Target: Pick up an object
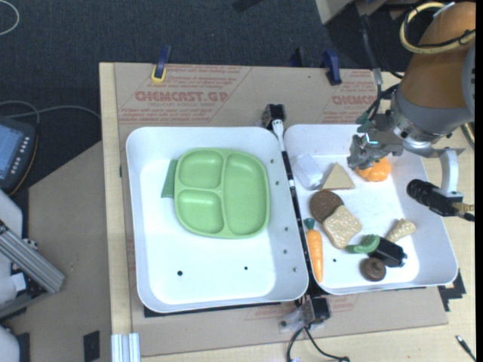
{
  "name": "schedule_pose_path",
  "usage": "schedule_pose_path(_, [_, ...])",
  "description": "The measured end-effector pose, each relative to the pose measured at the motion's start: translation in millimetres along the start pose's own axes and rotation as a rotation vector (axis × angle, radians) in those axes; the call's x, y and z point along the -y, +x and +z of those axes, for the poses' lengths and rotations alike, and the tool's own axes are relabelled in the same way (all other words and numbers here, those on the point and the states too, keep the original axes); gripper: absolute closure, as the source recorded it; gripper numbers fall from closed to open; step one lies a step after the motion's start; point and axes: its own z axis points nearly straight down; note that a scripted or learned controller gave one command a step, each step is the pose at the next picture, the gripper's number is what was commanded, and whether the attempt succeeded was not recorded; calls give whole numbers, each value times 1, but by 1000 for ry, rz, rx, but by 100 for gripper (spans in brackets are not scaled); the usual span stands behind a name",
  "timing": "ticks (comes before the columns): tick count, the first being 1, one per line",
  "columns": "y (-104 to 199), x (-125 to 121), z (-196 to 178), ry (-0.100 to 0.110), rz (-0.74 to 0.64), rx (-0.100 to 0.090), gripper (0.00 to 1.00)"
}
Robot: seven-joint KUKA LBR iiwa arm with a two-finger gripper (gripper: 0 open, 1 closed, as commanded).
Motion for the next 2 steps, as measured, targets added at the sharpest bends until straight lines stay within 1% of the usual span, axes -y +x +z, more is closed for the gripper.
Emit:
schedule_pose_path(1, [-5,0,21,8,1,-1,100])
schedule_pose_path(2, [-5,0,-1,-1,0,0,100])
